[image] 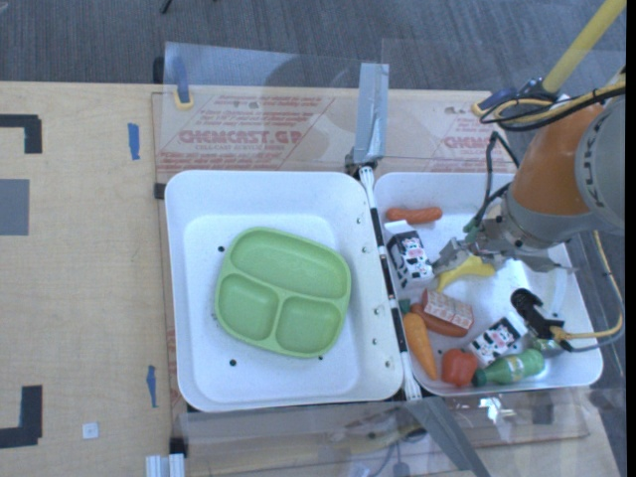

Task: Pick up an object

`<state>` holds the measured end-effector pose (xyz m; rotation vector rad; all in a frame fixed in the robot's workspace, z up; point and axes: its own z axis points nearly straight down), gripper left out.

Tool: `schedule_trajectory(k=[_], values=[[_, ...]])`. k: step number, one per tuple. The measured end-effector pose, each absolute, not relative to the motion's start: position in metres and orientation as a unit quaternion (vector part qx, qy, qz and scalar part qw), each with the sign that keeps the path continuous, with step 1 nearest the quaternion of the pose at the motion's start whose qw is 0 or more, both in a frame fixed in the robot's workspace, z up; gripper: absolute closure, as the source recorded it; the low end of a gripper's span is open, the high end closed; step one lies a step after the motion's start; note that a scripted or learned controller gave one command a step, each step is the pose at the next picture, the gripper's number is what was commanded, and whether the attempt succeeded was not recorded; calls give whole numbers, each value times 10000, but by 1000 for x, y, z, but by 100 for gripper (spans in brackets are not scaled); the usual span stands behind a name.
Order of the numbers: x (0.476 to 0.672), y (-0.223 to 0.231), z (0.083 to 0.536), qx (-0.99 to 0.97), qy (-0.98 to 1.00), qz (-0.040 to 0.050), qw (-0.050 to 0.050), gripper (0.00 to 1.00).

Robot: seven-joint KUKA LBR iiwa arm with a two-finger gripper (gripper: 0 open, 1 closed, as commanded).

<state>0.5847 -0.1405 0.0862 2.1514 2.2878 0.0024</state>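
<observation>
Camera view, banana (467, 270) lying diagonal, right bin (581, 366)

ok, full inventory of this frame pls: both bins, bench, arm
divided plate: 1, light green, left bin
sausage: 1, red-orange, right bin, far end
cow-print items: 2, black and white, one by the divider, one near end
banana: 1, yellow, centre, at the gripper
packet: 1, red and white, centre
carrot: 1, orange, near left
tomato: 1, red, near edge
bottle: 1, green, near edge
arm: 1, grey and orange, from right
gripper: 1, over right bin
</observation>
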Motion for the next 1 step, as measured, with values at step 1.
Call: schedule_trajectory(k=[1], values=[[586, -141, 96, 6855, 7280, 16, 21, 100]])
